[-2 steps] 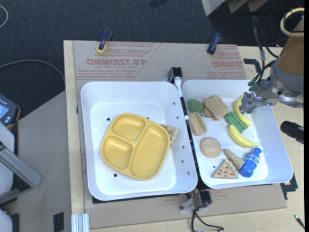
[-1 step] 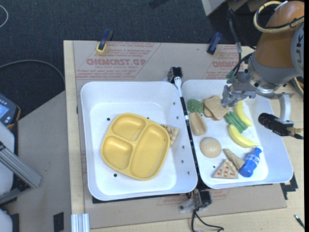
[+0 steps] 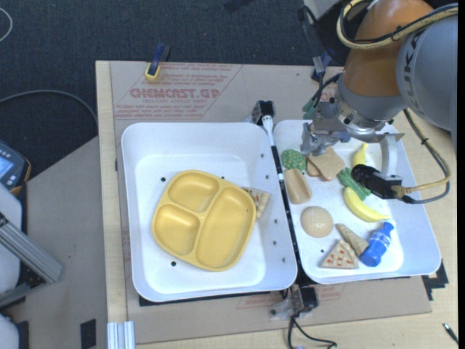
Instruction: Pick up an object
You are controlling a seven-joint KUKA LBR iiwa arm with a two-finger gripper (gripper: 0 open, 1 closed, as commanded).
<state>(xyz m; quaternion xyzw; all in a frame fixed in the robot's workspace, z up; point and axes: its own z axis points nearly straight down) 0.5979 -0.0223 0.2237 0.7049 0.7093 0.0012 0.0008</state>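
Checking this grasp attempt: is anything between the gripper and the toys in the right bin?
Nothing visible blocks it. The gripper hangs right over the bread slice and green piece at the right bin far end, though the toys there crowd together.

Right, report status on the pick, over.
Gripper low over right bin's far end, above toast piece. Nothing seen held. Green toy, banana crowd close.

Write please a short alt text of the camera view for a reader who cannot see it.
A grey and orange robot arm lowers its hand into the right bin, over toy foods including a banana and a blue bottle. The left bin holds a yellow divided plate.
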